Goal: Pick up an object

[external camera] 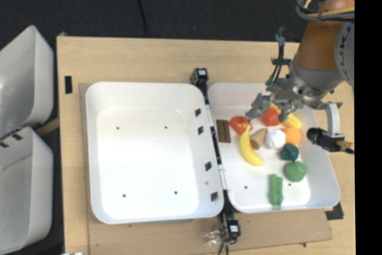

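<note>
Nearest in the right bin [322, 188] lies a green cucumber [275, 190]; beyond it a banana [250, 148], then a red tomato [270, 116] beneath the jaws [271, 106], whose opening I cannot tell. It looks light, smooth, rounded: grip across its middle

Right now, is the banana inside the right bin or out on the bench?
Inside. The banana lies flat on the floor of the right bin, within its rim, among the other toy foods.
</note>
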`<control>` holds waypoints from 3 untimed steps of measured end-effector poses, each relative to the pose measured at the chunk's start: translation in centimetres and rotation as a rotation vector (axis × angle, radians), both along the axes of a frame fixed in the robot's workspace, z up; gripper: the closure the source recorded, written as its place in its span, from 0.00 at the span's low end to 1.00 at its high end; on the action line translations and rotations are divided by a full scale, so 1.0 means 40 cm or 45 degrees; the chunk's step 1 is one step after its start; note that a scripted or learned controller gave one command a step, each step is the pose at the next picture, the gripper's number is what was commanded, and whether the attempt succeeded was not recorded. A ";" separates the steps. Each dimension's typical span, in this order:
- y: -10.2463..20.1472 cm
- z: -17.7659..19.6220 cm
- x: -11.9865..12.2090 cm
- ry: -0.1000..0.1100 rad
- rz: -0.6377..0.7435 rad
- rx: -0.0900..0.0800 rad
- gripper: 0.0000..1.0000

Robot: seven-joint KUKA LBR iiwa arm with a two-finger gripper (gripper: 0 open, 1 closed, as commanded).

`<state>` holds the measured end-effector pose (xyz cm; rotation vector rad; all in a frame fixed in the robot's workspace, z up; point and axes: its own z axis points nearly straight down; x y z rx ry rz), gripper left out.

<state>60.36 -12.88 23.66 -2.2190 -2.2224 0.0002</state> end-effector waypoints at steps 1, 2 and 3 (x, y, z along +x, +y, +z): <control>-0.073 -0.301 -0.121 -0.016 0.001 -0.005 0.00; -0.081 -0.281 -0.116 -0.023 -0.005 -0.009 1.00; -0.141 -0.294 0.020 -0.011 0.003 -0.005 1.00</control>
